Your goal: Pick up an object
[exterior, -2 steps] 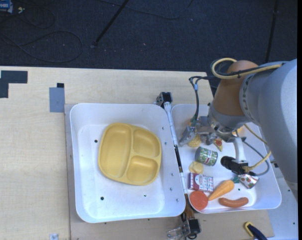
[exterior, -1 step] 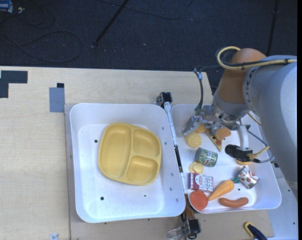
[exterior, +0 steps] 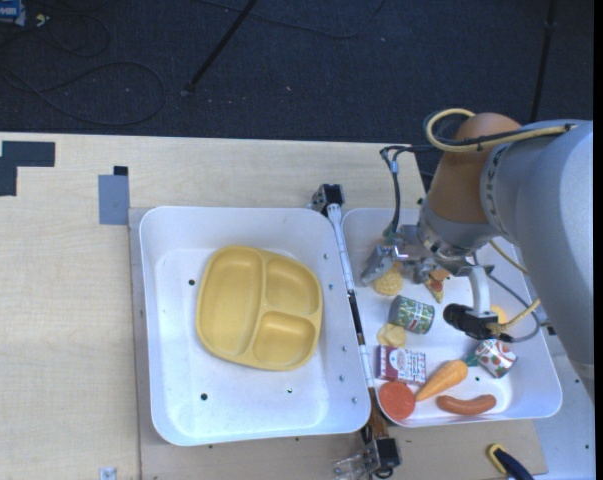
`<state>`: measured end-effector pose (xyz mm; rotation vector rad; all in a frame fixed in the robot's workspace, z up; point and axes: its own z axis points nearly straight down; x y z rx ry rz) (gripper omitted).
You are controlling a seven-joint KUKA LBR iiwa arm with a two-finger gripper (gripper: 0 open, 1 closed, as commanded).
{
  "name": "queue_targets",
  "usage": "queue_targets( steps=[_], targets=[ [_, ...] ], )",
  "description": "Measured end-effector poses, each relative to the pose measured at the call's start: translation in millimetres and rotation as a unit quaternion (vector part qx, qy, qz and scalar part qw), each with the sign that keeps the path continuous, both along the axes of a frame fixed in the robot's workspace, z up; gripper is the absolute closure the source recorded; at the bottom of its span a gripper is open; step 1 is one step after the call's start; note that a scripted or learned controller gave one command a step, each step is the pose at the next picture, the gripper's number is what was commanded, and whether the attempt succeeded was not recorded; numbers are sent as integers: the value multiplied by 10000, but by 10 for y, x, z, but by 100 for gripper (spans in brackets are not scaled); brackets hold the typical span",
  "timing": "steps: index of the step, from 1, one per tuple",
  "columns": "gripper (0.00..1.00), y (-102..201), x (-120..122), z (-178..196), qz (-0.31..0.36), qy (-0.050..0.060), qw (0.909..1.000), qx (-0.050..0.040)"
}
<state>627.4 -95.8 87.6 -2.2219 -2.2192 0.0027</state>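
My gripper (exterior: 401,266) is low over the back of the right bin (exterior: 541,393), open, its fingers spread above a small yellow food piece (exterior: 387,284). Nothing sits between the fingers. Just in front of it lies a green can (exterior: 412,314) on its side. Nearer the front are a red and white carton (exterior: 402,364), a carrot (exterior: 441,379), a sausage (exterior: 466,404) and a red disc (exterior: 397,400). A small red, white and green carton (exterior: 493,357) rests at the right. An orange bit (exterior: 436,285) peeks out under the wrist.
The left bin (exterior: 171,408) holds a yellow divided plate (exterior: 258,306). A ridge with clamps (exterior: 343,278) separates the two bins. My grey arm (exterior: 541,198) covers the right bin's back right corner.
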Motion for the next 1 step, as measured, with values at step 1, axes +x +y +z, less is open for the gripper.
queue_targets(
  steps=[1],
  targets=[
    [100, 5, 2, 96, 9, 13, 10000, 11]
  ],
)
